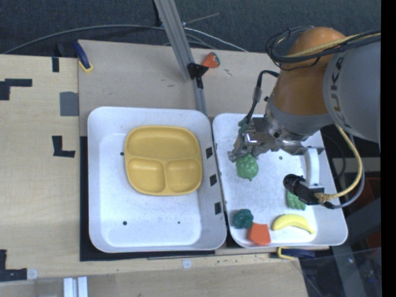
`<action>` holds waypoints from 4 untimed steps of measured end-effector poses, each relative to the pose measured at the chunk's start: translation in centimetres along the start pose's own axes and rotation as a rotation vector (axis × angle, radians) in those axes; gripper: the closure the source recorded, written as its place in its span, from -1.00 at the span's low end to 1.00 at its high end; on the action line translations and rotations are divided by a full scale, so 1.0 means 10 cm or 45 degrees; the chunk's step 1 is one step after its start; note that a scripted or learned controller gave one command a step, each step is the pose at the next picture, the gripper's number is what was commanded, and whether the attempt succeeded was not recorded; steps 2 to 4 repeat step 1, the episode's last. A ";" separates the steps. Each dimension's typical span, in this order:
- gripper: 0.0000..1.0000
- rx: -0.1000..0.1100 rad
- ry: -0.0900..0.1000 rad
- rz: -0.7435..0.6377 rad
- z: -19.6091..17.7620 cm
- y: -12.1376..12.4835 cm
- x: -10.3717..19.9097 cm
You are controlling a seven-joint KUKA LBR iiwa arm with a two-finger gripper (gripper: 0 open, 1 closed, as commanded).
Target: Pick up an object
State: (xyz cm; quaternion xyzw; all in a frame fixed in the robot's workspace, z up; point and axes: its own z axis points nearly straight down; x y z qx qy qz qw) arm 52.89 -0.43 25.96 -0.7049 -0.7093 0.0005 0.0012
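Observation:
My gripper [245, 152] hangs over the left part of the right bin [328, 228]. A light green, knobbly broccoli-like piece [248, 168] sits directly under its tip and touches it; whether it is gripped is unclear. Along the bin's near edge lie a dark teal lump [242, 217], an orange block [260, 234] and a yellow banana [293, 223]. A second green piece [296, 200] lies near the right wall, partly behind a black cable plug.
The left bin [105, 166] holds a yellow divided plate [164, 159]. A grey pole [176, 36] slants across the bench behind the bins, with a small red-orange object [211, 59] beside it. The arm's bulk covers the right bin's far right corner.

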 end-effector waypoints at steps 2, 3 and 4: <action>1.00 0.003 0.000 -0.001 0.19 0.08 0.57; 1.00 0.003 0.000 -0.001 0.19 0.08 0.57; 1.00 0.003 0.000 -0.001 0.19 0.08 0.57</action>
